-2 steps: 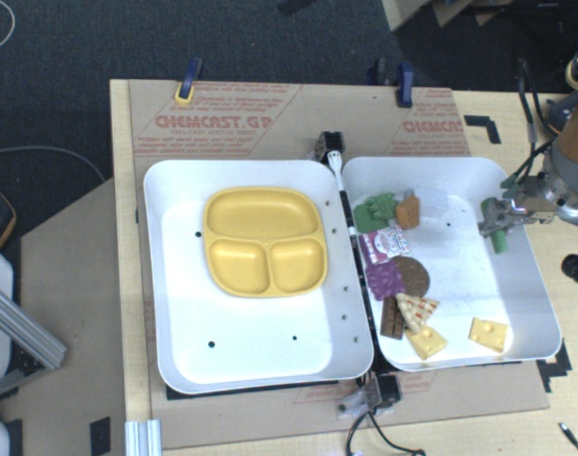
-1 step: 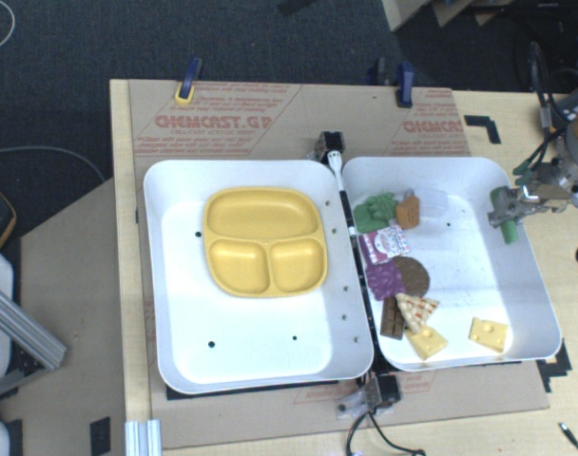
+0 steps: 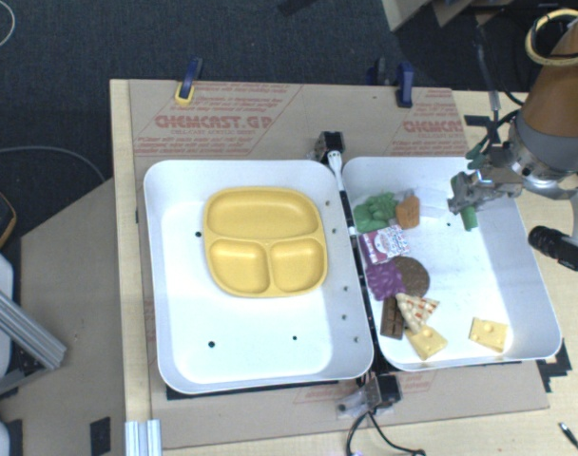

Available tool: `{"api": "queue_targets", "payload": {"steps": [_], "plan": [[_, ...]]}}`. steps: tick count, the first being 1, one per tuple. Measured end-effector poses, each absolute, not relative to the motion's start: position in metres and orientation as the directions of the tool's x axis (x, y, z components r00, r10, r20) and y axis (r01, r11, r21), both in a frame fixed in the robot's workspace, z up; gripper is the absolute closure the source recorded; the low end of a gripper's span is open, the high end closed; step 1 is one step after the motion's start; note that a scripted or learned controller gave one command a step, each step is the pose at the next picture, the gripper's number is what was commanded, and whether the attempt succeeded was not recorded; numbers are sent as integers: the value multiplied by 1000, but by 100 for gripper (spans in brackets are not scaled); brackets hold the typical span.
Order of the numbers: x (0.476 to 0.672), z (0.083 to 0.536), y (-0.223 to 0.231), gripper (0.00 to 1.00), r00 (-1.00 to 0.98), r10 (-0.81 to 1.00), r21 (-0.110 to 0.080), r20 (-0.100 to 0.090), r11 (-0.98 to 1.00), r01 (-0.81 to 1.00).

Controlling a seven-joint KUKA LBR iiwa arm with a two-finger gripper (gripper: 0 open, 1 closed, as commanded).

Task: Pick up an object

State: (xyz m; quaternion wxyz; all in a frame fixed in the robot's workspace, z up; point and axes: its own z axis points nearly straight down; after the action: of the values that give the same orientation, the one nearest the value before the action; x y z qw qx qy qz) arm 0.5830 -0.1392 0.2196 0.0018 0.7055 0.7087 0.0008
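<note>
My gripper (image 3: 467, 207) hangs over the upper right part of the right bin (image 3: 517, 274), at the end of the grey arm with the orange band. A small green piece (image 3: 471, 219) sticks out from between its fingers, so it is shut on that piece. Toy food lies along the bin's left side: a green leafy piece (image 3: 374, 212), an orange piece (image 3: 408, 210), a purple and white packet (image 3: 384, 244), purple grapes (image 3: 383, 279), a brown disc (image 3: 414, 275), a dark bar (image 3: 392, 317) and a yellow wedge (image 3: 427, 342). A holed cheese block (image 3: 488, 333) sits at the lower right.
The left bin (image 3: 175, 312) holds a yellow divided plate (image 3: 265, 238). A dividing wall (image 3: 348, 255) runs between the bins. Clamps (image 3: 185, 84) grip the board's far edge. A black part (image 3: 555, 247) juts in at the right bin's edge.
</note>
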Motion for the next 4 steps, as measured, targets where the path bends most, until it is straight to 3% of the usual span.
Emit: {"api": "queue_targets", "payload": {"steps": [2,4], "plan": [[624,214,-46,100,-6,1000,4,1,6,1000],[642,222,-43,100,-2,1000,4,-1,2,1000]]}}
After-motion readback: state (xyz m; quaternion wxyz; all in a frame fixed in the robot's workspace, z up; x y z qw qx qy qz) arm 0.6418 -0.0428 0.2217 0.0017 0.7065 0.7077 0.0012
